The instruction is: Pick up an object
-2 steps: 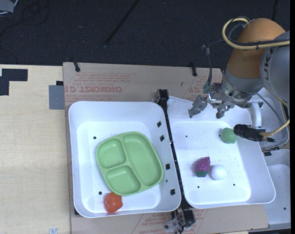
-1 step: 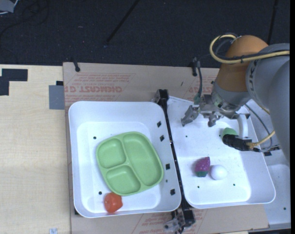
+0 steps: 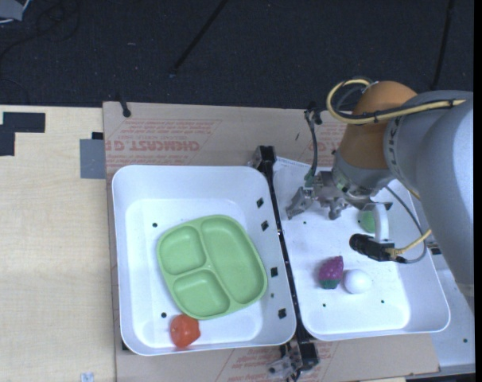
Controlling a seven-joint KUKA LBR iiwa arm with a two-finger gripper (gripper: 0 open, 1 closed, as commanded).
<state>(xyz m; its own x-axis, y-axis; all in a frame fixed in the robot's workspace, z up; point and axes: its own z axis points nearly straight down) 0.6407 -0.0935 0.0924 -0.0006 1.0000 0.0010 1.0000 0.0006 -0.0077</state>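
Jaws (image 3: pixel 319 203) hang spread and empty over the right bin (image 3: pixel 416 313). Purple object (image 3: pixel 331 271) and white ball (image 3: pixel 357 281) touch, so descend centred on one alone.

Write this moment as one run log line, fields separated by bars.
end effector: over right bin, holds nothing | purple item, white ball: right bin | green tray, orange item: left bin

Two white bins (image 3: pixel 137 213) side by side on cardboard sheet (image 3: pixel 185 138).
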